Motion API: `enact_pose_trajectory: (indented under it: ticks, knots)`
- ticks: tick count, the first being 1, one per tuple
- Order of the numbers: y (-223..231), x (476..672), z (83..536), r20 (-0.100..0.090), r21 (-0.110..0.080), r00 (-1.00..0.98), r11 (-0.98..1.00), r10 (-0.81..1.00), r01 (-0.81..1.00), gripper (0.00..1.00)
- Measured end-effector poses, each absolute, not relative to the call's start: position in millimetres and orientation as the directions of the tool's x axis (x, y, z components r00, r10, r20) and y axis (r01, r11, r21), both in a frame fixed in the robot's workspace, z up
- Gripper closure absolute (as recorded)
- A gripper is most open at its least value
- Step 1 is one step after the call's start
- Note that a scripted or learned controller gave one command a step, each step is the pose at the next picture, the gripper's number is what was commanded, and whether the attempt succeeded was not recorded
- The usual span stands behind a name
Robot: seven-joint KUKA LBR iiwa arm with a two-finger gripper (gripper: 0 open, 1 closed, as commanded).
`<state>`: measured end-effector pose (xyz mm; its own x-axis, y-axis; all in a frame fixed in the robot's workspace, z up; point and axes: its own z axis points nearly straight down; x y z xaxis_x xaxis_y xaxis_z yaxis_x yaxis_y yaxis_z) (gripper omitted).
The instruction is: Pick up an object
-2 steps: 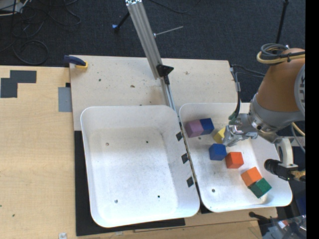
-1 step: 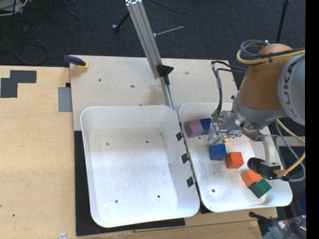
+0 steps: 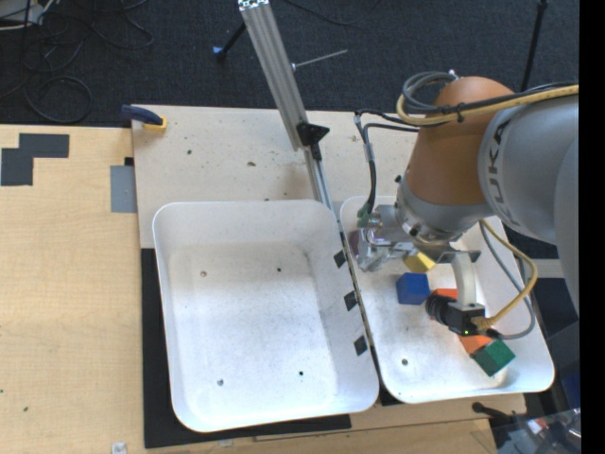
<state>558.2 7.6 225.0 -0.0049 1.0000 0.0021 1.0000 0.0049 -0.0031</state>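
The blue block (image 3: 412, 288) lay unlifted beside the gripper (image 3: 378, 244), whose state I couldn't tell; it apparently needed centring first.

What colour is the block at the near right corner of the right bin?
Green: the block lies beside an orange piece, seen clearly in the camera view.
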Motion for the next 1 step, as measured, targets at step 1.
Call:
enact_pose_trajectory:
  ticks: [1]
  knots:
    - [51.9, 550.1, 228.7, 0.002, -0.004, -0.004, 0.004, 1.000, 1.000, 1.00]
